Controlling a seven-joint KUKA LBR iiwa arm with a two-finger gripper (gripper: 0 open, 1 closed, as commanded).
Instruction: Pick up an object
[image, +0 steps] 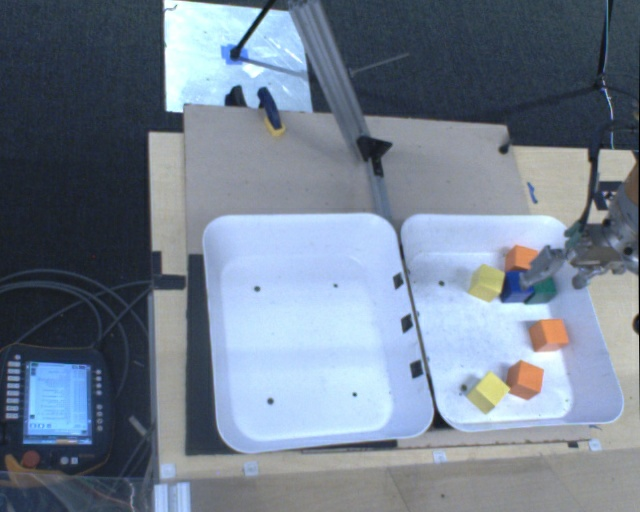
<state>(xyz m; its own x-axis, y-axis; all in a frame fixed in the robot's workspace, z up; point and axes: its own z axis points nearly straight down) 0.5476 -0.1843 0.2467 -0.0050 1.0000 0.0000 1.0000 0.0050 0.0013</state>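
Note:
The right bin (596, 404) holds several small blocks. A yellow block (487, 283), an orange block (520, 257), a blue block (514, 289) and a green block (543, 293) are clustered at its far right. My gripper (546, 267) reaches in from the right and hangs low over that cluster, its tip right above the blue and green blocks and partly covering them. Nothing shows in its grasp. Closer to the front lie an orange block (548, 334), another orange block (525, 379) and a yellow block (489, 391).
The left bin (300, 222) adjoins the right one, joined by black clips along the shared rim. A slanted grey pole (338, 88) rises behind the bins. A control pendant (55, 405) with cables lies on the floor at left.

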